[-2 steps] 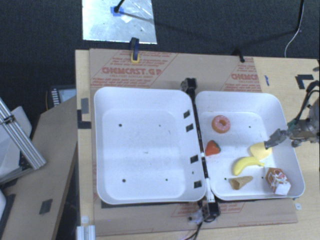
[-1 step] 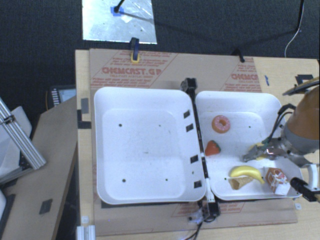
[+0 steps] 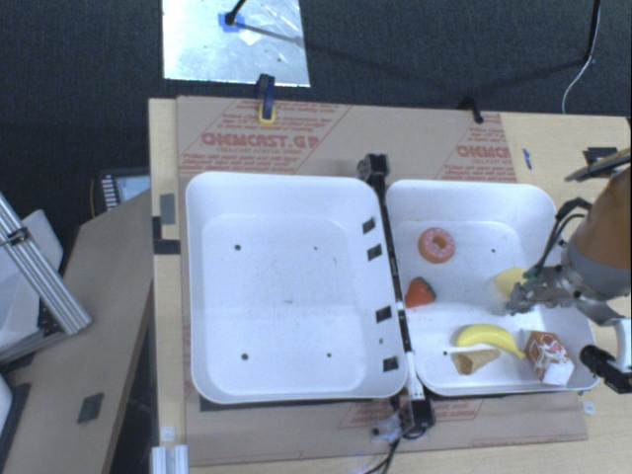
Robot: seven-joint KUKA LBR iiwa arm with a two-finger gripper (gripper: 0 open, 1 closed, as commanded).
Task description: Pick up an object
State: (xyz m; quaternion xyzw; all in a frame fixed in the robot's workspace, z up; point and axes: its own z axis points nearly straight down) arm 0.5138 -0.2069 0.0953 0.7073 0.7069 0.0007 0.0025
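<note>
The right bin [image 3: 474, 197] holds a pink frosted donut [image 3: 435, 245], a red strawberry [image 3: 420, 292], a yellow banana [image 3: 489, 338], a tan cone-shaped piece [image 3: 474, 360], a small red and white carton [image 3: 548, 355] and a yellow object [image 3: 510, 281] partly hidden by the gripper. My gripper [image 3: 526, 296] reaches in from the right, low over the bin's right side, right beside the yellow object and above the banana.
The left bin [image 3: 281, 191] lies beside the right one, joined by a black hinge strip [image 3: 387, 265]. Both rest on a cardboard sheet [image 3: 326, 131]. A metal plate [image 3: 235, 26] lies at the back and an aluminium rail [image 3: 35, 265] at the left.
</note>
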